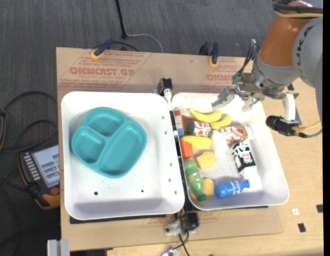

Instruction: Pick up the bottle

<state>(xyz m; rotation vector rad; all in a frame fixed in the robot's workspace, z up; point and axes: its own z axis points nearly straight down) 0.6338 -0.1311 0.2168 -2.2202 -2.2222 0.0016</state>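
The arm reaches in from the right, its grey body bent over with the orange band bulging just above the wrist. The wrist tips down and to the left. At its end the gripper [238, 97] hangs low with its two fingers [222, 98] splayed well apart, nothing between them.

You are looking at a blue bottle [231, 188] showing glossy, smooth plastic, and a teal divided plate [108, 141] giving off a soft plastic sheen. The white bins [79, 199] are looking smooth and faintly shiny. The bench [82, 71] is showing matt, printed cardboard-like board. The floor [47, 15] is looking like rough grey carpet.
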